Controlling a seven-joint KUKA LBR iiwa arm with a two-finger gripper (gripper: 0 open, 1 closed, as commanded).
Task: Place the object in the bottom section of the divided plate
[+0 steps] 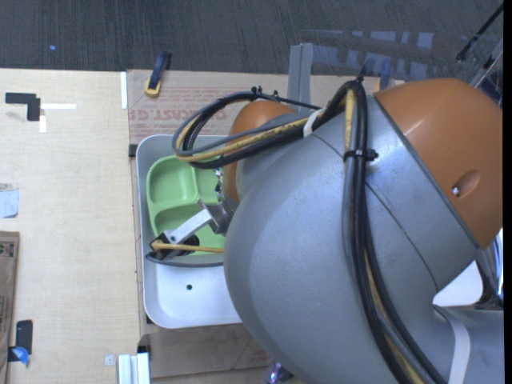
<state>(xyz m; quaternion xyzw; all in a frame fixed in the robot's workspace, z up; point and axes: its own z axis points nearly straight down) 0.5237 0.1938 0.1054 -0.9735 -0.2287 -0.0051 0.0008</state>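
Gripper [219, 208]: low over the right side of the plate [171, 184], as best I can judge, since my own arm [336, 246] hides most of it. I cannot tell how far it is open, nor whether it has hold of anything.

Object: I cannot tell where it is. The arm covers the plate's right part, and the green sections I can see on the left look bare.

Plate: green, divided, lying in the upper half of the white bin [186, 301]. One section sits toward the top of the view, another below it, with a raised ridge between them.

Bin: its lower end is plain white, with a small dark dot in the floor. It rests on a brown cardboard sheet [200, 102] with red print.

Arm: grey, with the orange band [448, 158] at upper right and black and yellow cables [240, 138] looping over the plate.

Bench [64, 214]: pale wood to the left of the bin. A yellow-and-black clamp [158, 74] lies at the cardboard's top edge, well apart from the plate.
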